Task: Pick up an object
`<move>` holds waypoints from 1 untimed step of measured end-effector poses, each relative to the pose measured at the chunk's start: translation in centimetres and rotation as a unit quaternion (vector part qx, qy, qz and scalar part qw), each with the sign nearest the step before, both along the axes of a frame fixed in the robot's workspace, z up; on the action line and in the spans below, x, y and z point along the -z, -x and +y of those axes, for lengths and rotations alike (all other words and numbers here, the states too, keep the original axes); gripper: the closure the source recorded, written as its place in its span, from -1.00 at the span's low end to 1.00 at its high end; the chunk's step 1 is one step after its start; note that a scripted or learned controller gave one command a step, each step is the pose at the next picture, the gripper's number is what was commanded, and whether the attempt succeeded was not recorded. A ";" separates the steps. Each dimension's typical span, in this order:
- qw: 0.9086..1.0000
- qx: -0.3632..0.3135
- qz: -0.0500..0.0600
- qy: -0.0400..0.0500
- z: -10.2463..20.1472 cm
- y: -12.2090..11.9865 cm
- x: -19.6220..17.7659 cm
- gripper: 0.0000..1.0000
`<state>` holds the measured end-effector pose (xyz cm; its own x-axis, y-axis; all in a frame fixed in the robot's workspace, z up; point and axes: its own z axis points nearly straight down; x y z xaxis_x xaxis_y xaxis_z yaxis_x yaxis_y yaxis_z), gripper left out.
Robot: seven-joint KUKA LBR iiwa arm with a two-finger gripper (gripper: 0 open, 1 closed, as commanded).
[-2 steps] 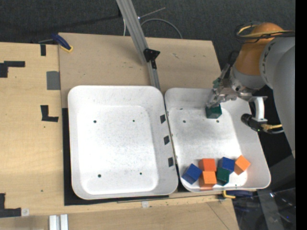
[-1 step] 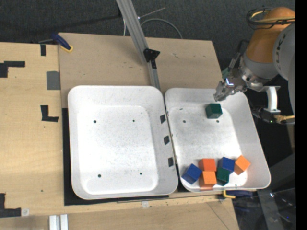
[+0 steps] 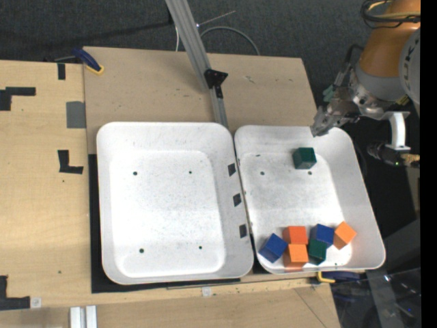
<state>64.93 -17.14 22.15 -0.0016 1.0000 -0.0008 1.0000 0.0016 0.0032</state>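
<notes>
My end effector (image 3: 322,126) hangs at the upper right of the frame, over the far rim of the right bin (image 3: 362,183); I cannot tell how it is set. The dark green cube (image 3: 304,158) lies alone just below and left of it, nearer than the cluster of blocks (image 3: 307,243) at the lower right. I judge a short drop down-left is needed.

No text, label, brand, number or sign can be read anywhere here.
</notes>
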 end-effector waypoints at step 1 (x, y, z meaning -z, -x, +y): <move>1.000 -0.002 0.002 -0.001 4.7 -0.2 -0.9 1.00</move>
<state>65.15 -12.45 23.00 -0.0055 1.0000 0.0013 1.0000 0.0055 -0.0002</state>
